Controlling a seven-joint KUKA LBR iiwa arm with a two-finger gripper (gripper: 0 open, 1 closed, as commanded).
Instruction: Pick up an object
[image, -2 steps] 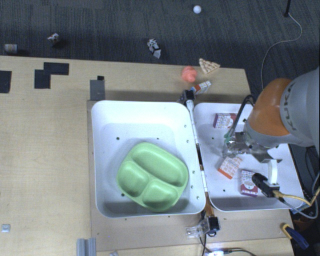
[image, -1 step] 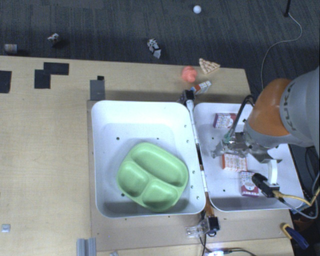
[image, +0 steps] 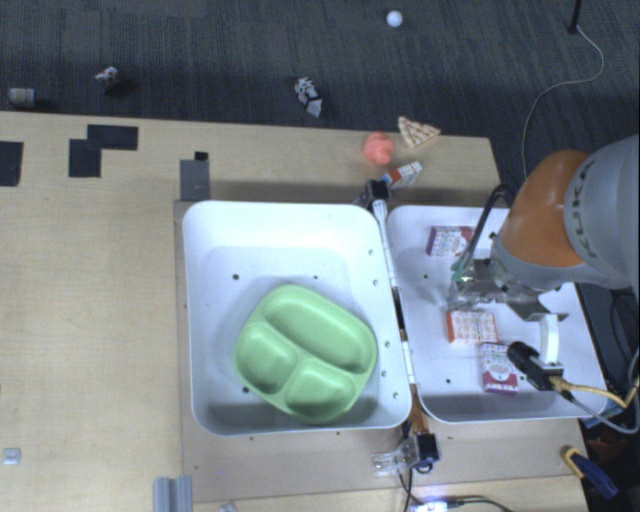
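While the tan bench (image: 90, 330) fills the lower frame beneath dark carpet (image: 250, 50), a green tray (image: 305, 350) lies in the left bin (image: 215, 235); the gripper (image: 470, 290), grip untellable, hovers by red-white packets (image: 470, 326) at right.

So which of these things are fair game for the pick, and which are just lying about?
In play:
- claw, down in the right bin
- three small red-and-white packets
- green divided plate in the left bin

Lying about:
- pink ball and wedge-shaped toy on the bench edge
- white ball and small bits on the floor
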